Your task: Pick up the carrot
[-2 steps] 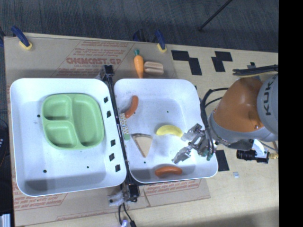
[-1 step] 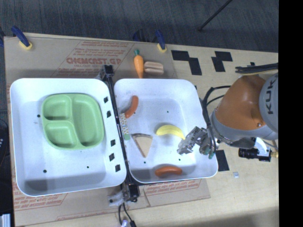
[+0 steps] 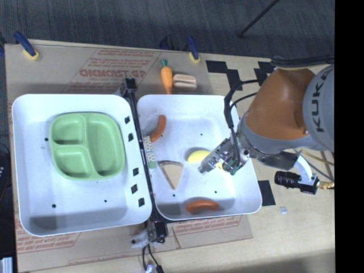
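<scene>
Carrot outside the bins, gripper low in the right one

Bench [image 3: 68, 61] of printed cardboard comes first as the broadest surface, flat and matte, with clamps at its back edge. On it sit two shallow bins of smooth white plastic with rounded corners. The left bin [image 3: 28, 169] holds a pale green tray [image 3: 88, 145], glossy and moulded into three compartments. The right bin [image 3: 187, 110] holds small toy foods. The arm [image 3: 281, 110], grey with a rounded orange band, reaches in from the right, and its gripper [image 3: 219, 162] hovers low over the right bin, just beside a yellow rounded piece [image 3: 197, 156]. Whether its tool is released or clenched I cannot tell.

The carrot [image 3: 166, 78], a small orange cone with a green top, lies on the bench just behind the right bin's back rim, beside a tan layered block [image 3: 184, 82].

The likely failure is a wrong grab: two orange-red sausages, one [image 3: 158, 128] near the bin's left wall and one [image 3: 202, 205] at its front, resemble the carrot in colour and lie much nearer the gripper. The carrot's tapered, slick shape could also slip from a two-finger pinch, and the bin rim stands between.
</scene>
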Controlling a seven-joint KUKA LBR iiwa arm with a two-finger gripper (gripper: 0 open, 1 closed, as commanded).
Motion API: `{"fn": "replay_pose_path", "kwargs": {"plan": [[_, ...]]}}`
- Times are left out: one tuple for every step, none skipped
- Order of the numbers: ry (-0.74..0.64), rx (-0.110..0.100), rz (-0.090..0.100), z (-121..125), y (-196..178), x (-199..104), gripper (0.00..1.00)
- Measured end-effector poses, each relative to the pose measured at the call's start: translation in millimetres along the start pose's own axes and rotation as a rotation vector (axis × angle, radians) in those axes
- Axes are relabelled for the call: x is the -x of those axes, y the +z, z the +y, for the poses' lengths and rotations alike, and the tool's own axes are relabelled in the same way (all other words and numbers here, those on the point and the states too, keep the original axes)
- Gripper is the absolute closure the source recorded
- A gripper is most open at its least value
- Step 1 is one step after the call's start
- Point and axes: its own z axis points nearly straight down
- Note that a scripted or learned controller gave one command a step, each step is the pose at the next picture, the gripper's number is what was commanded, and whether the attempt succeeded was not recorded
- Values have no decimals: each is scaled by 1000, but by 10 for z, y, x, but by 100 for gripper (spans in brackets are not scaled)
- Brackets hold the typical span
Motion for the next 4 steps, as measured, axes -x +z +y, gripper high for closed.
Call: {"fn": "replay_pose_path", "kwargs": {"plan": [[135,-2,2,600,54,-547,100],[-37,0,-1,763,-173,-838,100],[-488,0,-3,766,-876,-842,100],[-694,-1,0,371,-652,-415,100]]}}
